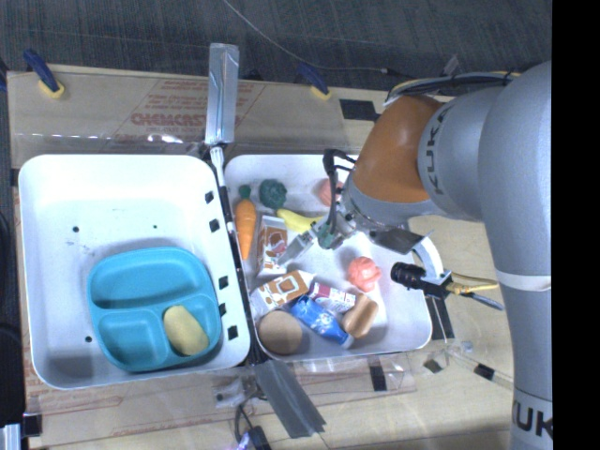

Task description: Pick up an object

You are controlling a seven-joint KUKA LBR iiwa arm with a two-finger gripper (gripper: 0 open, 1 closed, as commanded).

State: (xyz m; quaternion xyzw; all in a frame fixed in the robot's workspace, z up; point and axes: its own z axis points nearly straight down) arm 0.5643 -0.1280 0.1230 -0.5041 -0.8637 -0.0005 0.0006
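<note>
My gripper [317, 238] hangs low over the middle of the right bin [412, 331], under the orange wrist band. It sits just right of a small brown carton [272, 242] and just below a yellow banana [294, 219]. I see nothing clearly held in it. Around it lie an orange carrot [246, 228], a green broccoli piece [273, 193], a pink round fruit [364, 272], a hot-dog bun [360, 317], a blue packet [319, 319], a brown ball-like object [279, 334] and a second carton [282, 290]. A pink object [323, 192] is partly hidden by the wrist.
The left bin [56, 195] holds a blue divided plate [141, 289] with a yellow-green oval object [186, 330] in its lower right compartment. The grey arm [497, 157] covers the right bin's far right side. A black divider wall [223, 242] separates the bins.
</note>
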